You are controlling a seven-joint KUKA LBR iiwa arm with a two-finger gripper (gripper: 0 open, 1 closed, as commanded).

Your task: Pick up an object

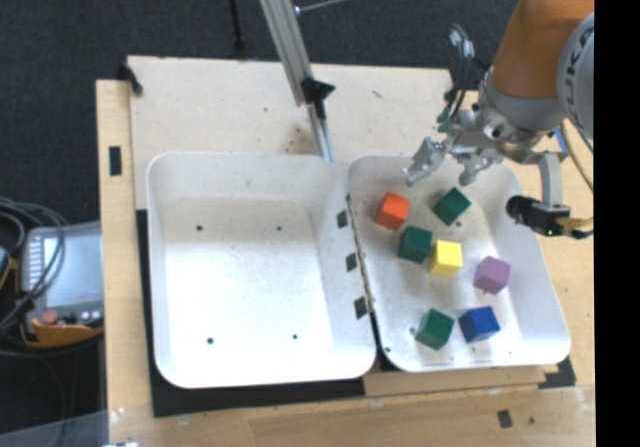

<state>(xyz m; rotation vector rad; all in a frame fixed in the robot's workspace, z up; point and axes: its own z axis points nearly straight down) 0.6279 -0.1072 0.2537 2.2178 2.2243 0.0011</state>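
Camera view has the hand [447,164] hanging over the far end of the right bin [535,275], its two fingers spread apart with nothing between them. What the coming move turns on is that every block lies on the near side of the hand, further down the bin. The orange block [393,210] sits just beside the left fingertip and a little toward the left bin [170,185]; a dark green block [452,206] sits almost straight below the fingers. Either would likely be the shortest reach.

Counted, the right bin holds seven blocks: one orange, three dark green (the second [415,244], the third [435,328]), one yellow [446,256], one purple [491,274] and one blue [479,322]. The yellow block touches the second green one. Two bins rest side by side on the bench [220,105].
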